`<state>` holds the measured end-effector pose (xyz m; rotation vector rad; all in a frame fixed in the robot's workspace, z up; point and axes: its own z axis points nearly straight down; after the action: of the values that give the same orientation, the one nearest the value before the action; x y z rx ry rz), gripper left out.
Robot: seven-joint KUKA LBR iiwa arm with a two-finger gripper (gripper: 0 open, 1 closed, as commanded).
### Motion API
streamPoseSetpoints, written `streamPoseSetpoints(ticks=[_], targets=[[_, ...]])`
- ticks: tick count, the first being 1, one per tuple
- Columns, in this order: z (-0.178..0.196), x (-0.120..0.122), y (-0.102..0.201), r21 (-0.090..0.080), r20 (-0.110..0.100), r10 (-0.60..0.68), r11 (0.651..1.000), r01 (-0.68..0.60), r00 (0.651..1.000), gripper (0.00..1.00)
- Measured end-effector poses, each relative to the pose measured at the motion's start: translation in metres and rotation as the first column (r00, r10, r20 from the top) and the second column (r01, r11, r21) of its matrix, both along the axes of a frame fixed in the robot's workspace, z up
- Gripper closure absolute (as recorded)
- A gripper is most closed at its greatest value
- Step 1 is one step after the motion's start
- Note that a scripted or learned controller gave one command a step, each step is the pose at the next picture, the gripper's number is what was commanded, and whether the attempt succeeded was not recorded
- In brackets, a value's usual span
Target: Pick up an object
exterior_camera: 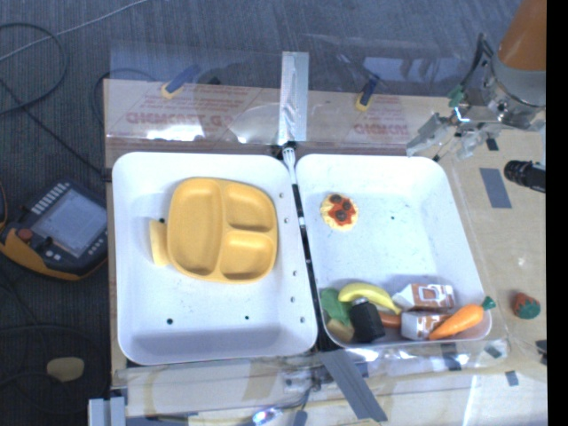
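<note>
1. Approach is the step in hand, by my judgement: the tool hangs at the far right corner of the right bin, over the table just outside the bin's rim, and nothing sits between its fingers.
2. Tool state: the metal fingers look splayed apart, one reaching toward the bin's corner and the other trailing toward the arm, so I read the tool as wide and empty.
3. Candidate objects all lie nearer the camera than the tool. A small pizza toy rests alone on the bin floor, to the tool's left and well apart from it.
4. Farther from the tool, along the near wall of the same bin, a cluster is packed together: a banana, a black cylinder, a brown and white carton and a carrot, several touching.
5. Beyond the divider, well apart from the tool, a yellow tray lies in the left bin.
6. Next move, as I judge it: carry the tool over the rim, centre it above one item, then descend. The pizza toy stands clear of neighbours but lies flat; the cluster offers taller shapes but risks pinching two things.
</note>
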<state>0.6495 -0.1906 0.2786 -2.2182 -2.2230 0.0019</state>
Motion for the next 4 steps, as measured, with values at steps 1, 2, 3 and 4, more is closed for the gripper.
streamPoseSetpoints(ticks=[1, 2, 3, 4], targets=[[-0.177, -0.02, 0.063, 0.001, 0.002, 0.231, 0.973, -0.231, 0.973, 0.0], [-0.168, -0.02, 0.064, 0.004, 0.0, 0.231, 0.973, -0.231, 0.973, 1.0], [-0.159, -0.02, 0.064, 0.005, 0.0, 0.231, 0.973, -0.231, 0.973, 1.0], [-0.063, -0.027, 0.101, -0.001, 0.001, 0.126, 0.992, -0.126, 0.992, 1.0]])
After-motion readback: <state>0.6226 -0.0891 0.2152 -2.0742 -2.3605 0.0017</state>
